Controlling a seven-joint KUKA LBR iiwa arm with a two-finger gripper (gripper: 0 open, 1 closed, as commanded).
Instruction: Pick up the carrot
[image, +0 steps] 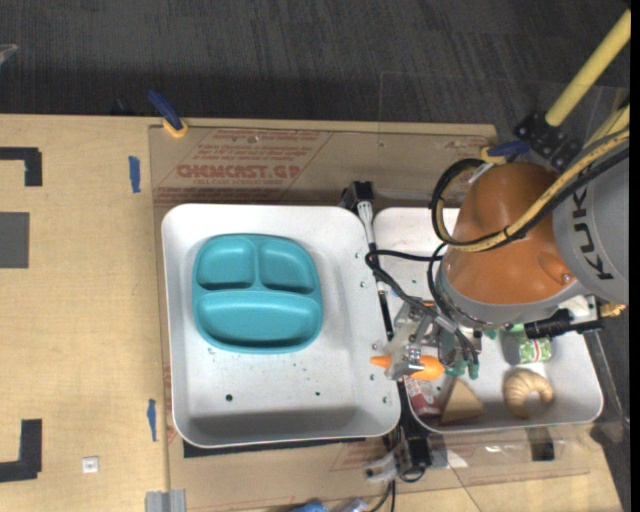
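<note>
Carrot (418, 366) at tool (425, 352) tips; over right bin (585, 395) left edge

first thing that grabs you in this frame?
The teal divided plate in the left bin. Next, the arm's orange band over the right bin, with the hand low at that bin's left edge, right at the orange carrot.

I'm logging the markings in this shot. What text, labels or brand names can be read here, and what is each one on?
"KU": white letters on the grey arm, cut off at the frame's edge.
Red print on the cardboard sheet behind the bins: too blurred to read for certain.
Label on the small green and white packet in the right bin: too small to read.
</note>
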